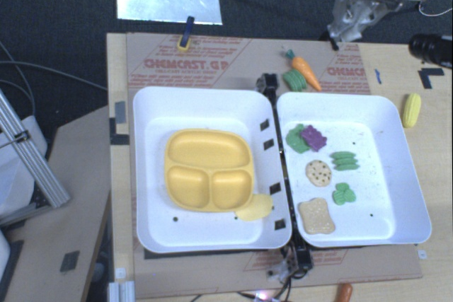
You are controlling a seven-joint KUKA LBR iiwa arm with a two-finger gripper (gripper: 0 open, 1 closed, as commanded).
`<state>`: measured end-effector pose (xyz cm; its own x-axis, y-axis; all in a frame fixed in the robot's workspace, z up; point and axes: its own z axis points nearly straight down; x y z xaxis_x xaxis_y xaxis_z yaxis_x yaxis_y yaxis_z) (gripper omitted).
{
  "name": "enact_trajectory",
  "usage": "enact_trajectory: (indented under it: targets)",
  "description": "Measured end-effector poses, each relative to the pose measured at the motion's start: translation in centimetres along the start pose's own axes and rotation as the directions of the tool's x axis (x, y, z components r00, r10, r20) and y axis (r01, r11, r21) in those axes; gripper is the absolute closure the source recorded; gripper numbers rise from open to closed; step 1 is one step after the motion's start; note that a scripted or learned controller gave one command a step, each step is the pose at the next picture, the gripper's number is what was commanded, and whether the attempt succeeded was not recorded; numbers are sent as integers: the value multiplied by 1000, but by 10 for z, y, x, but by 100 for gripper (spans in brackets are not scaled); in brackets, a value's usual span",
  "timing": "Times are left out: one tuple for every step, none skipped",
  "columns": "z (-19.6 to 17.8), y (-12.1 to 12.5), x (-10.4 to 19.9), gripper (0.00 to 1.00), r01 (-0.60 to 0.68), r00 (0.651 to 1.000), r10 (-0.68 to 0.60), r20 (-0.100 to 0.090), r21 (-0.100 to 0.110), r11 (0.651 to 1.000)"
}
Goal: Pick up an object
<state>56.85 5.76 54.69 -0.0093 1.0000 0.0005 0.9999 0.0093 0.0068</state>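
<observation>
The right bin [396, 152] holds several toy foods: purple grapes [314, 136] beside a green leaf [295, 141], a spotted cookie [318, 172], green beans [345, 160], a small green piece [344, 194] and a slice of toast [316, 216]. In the left bin [152, 117] lies a yellow divided plate [209, 170] with a pale yellow piece [255, 207] at its near right corner. My gripper [338, 35] hangs high beyond the far edge of the right bin, above the bench's back, well away from all the foods. Nothing shows in it.
A toy carrot [305, 68] and a green piece [294, 80] lie on the bench just behind the bins. A yellow corn cob [411, 110] sits right of the right bin. A black rail [277, 152] separates the bins.
</observation>
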Motion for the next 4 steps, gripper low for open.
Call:
enact_trajectory:
  targets:
    - [94,2,90,100,4,1000,-4,-1,15,1000]
    - [98,-24,143,100,1,1000,-1,-2,7,1000]
    - [5,-83,180,100,2,1000,-2,-7,-3,1000]
    - [112,-67,102,100,-16,1000,16,5,14,1000]
